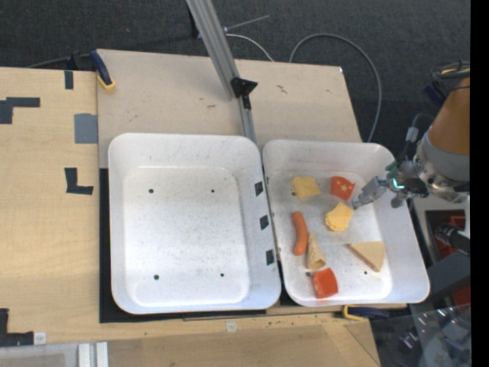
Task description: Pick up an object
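The right bin (397, 281) holds several food pieces. A yellow cube (306, 187) and a red piece (342, 187) lie at its back. A yellow chunk (339, 218) sits in the middle, with an orange sausage (299, 232) and a tan cone-shaped piece (314, 253) to its left. A tan wedge (368, 254) and a red block (325, 283) lie near the front. My gripper (380, 192) hangs over the bin's right side, just right of the red piece and above the yellow chunk. Nothing shows in its grasp.
The left bin (122, 205) stands beside the right one, their rims touching. A grey metal pole (218, 40) slants in from the top to the bins' shared back edge. A cable (367, 60) loops on the board behind the right bin.
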You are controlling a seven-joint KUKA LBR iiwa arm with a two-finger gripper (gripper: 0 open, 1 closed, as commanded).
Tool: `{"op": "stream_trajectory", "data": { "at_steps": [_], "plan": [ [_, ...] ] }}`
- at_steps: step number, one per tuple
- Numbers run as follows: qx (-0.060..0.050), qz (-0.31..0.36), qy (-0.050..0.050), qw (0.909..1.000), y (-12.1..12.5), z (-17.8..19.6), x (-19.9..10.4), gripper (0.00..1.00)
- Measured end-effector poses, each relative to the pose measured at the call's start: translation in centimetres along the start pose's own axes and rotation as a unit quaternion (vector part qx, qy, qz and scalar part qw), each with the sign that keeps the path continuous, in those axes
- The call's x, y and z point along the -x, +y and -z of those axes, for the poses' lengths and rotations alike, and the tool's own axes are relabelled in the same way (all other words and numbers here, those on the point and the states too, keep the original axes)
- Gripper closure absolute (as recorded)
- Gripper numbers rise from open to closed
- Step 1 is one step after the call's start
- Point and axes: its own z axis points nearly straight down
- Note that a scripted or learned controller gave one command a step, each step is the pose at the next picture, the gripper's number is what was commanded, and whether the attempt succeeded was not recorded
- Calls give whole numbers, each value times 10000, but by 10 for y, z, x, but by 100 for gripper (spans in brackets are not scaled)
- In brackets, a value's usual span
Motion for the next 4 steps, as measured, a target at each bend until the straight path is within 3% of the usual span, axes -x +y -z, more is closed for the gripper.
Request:
{"op": "stream_trajectory", "data": {
  "at_steps": [1, 3, 4],
  "plan": [
    [21, 10, -6, 10000, 1, 3, 0, 0],
    [-5, 6, -4, 10000, -6, -98, -7, 0],
    [16, 11, -8, 10000, -5, -85, -7, 100]
  ]
}}
